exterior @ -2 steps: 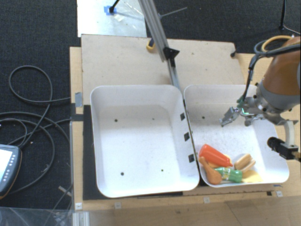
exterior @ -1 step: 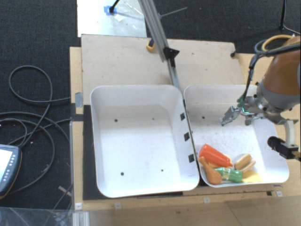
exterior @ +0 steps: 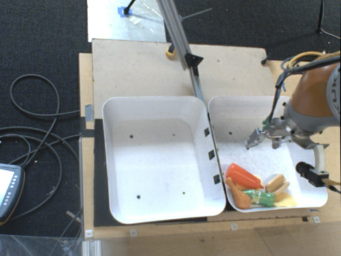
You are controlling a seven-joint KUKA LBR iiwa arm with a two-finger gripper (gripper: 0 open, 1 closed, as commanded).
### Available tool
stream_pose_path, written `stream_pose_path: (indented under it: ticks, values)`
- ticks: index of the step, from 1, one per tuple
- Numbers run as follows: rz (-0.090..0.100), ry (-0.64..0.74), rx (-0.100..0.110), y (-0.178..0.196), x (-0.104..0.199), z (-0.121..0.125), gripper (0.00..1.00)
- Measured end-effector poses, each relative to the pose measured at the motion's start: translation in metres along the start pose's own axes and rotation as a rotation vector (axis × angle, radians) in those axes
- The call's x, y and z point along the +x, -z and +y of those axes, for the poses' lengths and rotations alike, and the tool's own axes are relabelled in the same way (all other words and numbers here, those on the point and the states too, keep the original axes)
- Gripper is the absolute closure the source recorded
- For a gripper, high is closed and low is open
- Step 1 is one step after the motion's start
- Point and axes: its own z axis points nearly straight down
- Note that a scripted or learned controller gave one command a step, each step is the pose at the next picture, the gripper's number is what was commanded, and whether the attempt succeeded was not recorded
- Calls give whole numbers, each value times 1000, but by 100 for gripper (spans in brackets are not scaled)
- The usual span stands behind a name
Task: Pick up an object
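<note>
White plastic bins are sitting side by side on the tabletop. The toys are lying heaped in the near corner of the right bin: an orange piece, a drumstick, a green piece and a bun. The hand is hovering above bare floor, apart from them; whether it is spread or pressed together cannot be told. A good pick probably means shifting toward the heap, then descending on one outlying toy.

The arm has a rounded orange band above a grey wrist. Yellow and dark cables loop over its top. Its small metal pincer is silvery grey.
</note>
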Motion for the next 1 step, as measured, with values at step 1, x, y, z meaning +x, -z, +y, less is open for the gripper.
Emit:
stream_pose_path:
  ticks: [1]
  values:
    - [1,0,1,-46,7,-4,0]
